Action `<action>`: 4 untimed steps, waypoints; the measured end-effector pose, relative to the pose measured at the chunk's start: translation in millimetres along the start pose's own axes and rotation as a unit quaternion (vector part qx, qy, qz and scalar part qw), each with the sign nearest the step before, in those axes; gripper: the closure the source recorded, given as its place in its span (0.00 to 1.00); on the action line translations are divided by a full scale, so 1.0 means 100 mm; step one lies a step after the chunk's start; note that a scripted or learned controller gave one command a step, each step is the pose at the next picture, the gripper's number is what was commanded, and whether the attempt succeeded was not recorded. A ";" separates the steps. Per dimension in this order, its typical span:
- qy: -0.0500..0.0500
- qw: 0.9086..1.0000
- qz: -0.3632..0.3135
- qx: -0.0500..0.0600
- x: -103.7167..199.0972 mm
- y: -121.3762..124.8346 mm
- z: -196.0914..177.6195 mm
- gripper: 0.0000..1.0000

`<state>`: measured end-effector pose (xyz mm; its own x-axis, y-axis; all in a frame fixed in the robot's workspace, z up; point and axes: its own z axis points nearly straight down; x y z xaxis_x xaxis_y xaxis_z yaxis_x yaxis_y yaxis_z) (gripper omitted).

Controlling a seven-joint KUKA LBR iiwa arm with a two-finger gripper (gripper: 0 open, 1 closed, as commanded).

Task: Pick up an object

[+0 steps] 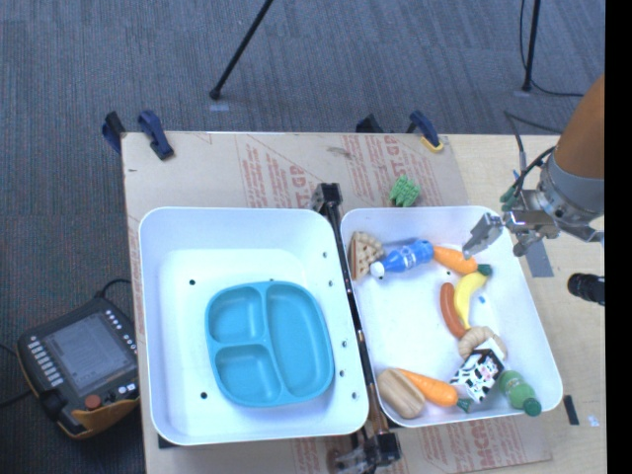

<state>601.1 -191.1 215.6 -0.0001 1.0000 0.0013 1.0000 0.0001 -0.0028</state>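
- Nearest the camera, the right white bin (538, 324) holds toy food: a bread roll (400, 393), a long orange carrot (431, 387), a black-and-white cow figure (478, 375).
- Farther back lie a blue plastic bottle (405, 258) and a small orange carrot (455, 260).
- Above that bin's far right corner, the gripper (504, 233) hangs with fingers spread, holding nothing.
- Advice: descend straight onto the small carrot, clear of the yellow banana (471, 291).

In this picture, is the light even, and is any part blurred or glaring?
Camera view: light is soft and even, with faint shadows inside the white bins; no strong glare; the blue plate and toy foods look fairly sharp; the gripper and arm at right look slightly soft.
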 end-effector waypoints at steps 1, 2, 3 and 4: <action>0.001 0.995 -0.097 0.000 -0.19 0.14 1.26 0.00; 0.000 0.981 -0.195 0.000 0.38 -0.36 1.28 0.00; 0.001 0.981 -0.192 0.000 0.37 -0.36 1.18 1.00; 0.001 0.981 -0.192 0.000 0.37 -0.36 1.18 0.00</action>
<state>565.2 -153.8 97.5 -0.3769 0.9262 0.0036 0.9262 0.3769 -0.0016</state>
